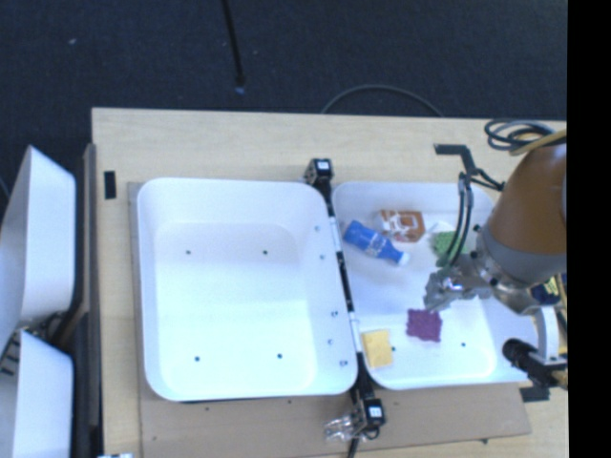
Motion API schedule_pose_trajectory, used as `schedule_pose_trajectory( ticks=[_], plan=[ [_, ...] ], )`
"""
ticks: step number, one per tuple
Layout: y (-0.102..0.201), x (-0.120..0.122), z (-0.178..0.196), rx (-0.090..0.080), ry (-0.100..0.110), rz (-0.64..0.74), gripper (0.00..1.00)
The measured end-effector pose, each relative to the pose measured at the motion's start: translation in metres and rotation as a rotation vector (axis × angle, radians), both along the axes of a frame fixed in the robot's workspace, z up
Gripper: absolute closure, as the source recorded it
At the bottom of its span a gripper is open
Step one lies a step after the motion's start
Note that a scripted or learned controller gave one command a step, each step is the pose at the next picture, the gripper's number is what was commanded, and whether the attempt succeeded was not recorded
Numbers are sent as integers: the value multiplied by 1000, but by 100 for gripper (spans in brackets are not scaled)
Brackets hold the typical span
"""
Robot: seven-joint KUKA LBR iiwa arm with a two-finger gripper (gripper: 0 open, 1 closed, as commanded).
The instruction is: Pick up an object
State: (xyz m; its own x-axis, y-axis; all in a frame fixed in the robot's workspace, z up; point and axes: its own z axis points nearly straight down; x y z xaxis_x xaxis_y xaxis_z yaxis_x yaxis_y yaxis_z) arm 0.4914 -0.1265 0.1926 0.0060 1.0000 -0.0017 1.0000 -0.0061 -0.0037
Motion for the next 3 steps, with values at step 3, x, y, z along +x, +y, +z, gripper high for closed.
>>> schedule_pose_trajectory(
  ticks=[3],
  plan=[
    [-33,144,-2,-3,-13,11,100]
  ],
)
